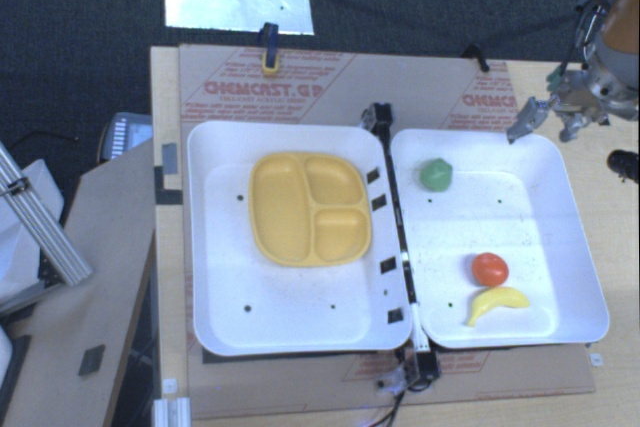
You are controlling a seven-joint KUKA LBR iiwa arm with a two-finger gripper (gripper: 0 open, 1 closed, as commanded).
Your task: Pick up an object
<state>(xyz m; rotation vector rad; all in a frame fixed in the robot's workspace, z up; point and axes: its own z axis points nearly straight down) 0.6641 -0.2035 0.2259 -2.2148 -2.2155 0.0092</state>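
Partly cropped, end effector (548, 118) hovers beside right bin (575, 215).

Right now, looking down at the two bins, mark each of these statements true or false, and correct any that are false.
1. The yellow tray lies in the left bin. True.
2. The banana lies in the left bin. False: it lies in the right bin, near its front edge.
3. The tomato sits just behind the banana. True.
4. The gripper is clamped on the green ball. False: it hovers over the right bin's far right corner, apart from the ball and with nothing between its fingers.
5. The green ball touches the tomato. False: the two are well apart, with bare bin floor between them.
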